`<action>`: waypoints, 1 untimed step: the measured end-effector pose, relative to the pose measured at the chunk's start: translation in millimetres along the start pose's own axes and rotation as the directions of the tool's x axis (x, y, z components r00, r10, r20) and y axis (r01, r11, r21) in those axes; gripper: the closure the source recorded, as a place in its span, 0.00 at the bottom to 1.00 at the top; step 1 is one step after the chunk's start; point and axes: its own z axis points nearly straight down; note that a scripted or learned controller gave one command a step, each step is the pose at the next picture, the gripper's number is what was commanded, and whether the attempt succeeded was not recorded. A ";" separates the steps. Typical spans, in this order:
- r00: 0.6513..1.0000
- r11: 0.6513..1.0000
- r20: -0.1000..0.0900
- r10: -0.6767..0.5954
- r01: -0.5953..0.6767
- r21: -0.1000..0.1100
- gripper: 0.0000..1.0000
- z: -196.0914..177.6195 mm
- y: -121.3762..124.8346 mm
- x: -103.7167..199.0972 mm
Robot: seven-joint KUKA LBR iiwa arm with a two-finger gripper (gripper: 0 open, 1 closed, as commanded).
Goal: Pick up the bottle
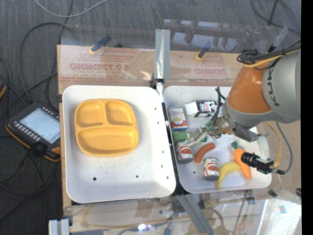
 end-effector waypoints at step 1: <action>0.991 0.991 0.015 -0.130 0.131 -0.016 0.00 53.7 33.5 -20.6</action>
